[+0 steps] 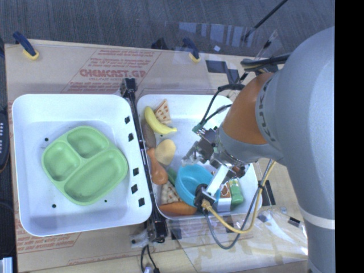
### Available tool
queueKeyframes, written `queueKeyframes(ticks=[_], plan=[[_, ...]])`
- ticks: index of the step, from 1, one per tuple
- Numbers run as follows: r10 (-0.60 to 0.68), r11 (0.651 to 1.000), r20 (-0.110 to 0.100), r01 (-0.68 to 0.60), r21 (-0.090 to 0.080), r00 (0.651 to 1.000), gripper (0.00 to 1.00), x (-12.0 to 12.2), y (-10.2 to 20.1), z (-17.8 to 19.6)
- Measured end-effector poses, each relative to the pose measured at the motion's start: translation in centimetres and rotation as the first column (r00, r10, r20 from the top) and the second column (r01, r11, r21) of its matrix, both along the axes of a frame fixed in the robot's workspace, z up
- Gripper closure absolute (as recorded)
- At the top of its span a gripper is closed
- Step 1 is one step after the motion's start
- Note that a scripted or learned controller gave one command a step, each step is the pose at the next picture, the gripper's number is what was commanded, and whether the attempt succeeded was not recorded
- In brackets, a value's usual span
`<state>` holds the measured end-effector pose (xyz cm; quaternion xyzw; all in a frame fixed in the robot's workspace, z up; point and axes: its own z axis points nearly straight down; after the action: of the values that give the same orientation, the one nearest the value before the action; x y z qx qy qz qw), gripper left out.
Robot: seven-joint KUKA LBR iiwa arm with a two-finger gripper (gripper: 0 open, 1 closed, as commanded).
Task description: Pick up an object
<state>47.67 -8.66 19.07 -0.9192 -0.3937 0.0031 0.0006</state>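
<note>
Camera view: the blue bowl (189,182) sits in the near part of the right bin (187,104), with a banana (156,123) farther off and an orange sausage-like toy (178,209) touching its near side. It is probably light, stiff, slick plastic, best pinched across the rim. The gripper (200,151) hangs just over its far edge; I cannot tell how far open it is or whether it holds anything.

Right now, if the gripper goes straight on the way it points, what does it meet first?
Probably the blue bowl, just beneath the gripper in the right bin; depth is unclear from this slanted view.
</note>
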Motion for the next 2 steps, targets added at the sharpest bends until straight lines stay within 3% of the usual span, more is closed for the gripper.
queueKeyframes(ticks=[1, 2], plan=[[-0.114, 0.994, 0.002, 0.114, 0.004, 0.994, 0.0, 1.2, -0.8, -9.9], [-0.096, 0.995, 0.006, 0.096, 0.028, 0.995, 1.0, 1.8, 0.2, -8.3]])
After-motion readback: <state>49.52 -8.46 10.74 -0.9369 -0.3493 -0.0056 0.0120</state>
